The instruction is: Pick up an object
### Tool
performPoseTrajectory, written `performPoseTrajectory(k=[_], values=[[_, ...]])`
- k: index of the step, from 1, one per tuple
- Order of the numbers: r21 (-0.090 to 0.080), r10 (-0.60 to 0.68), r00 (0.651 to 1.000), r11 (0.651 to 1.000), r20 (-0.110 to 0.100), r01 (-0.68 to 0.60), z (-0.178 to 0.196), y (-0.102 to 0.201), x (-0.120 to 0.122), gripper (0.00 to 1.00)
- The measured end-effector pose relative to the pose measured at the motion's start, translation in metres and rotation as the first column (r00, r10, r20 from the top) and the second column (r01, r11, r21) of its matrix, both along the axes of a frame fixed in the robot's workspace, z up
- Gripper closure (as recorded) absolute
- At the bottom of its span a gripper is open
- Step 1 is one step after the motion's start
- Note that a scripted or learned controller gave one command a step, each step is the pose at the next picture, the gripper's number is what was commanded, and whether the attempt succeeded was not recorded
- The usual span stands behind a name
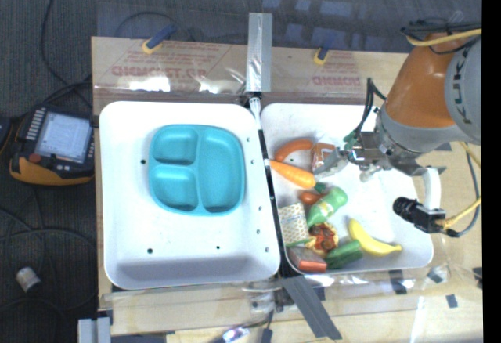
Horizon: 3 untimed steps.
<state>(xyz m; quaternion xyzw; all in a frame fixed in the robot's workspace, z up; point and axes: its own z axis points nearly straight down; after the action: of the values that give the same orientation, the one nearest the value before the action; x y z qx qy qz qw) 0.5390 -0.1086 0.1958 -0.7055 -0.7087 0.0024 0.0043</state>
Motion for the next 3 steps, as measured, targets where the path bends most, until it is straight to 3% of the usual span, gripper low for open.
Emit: performPoseTrajectory(k=[1,2,3], values=[[-0.007,-0.025,1.0,1.0,0.018,0.025,-0.106,-0.004,-0.021,0.0],[-0.007,-0.025,1.0,1.0,0.019,0.025,-0.106,-0.004,-0.021,0.0],[-0.004,0.142,0.99,0.99,0.021,-0.142,-0.107,-0.039,0.067,0.0]])
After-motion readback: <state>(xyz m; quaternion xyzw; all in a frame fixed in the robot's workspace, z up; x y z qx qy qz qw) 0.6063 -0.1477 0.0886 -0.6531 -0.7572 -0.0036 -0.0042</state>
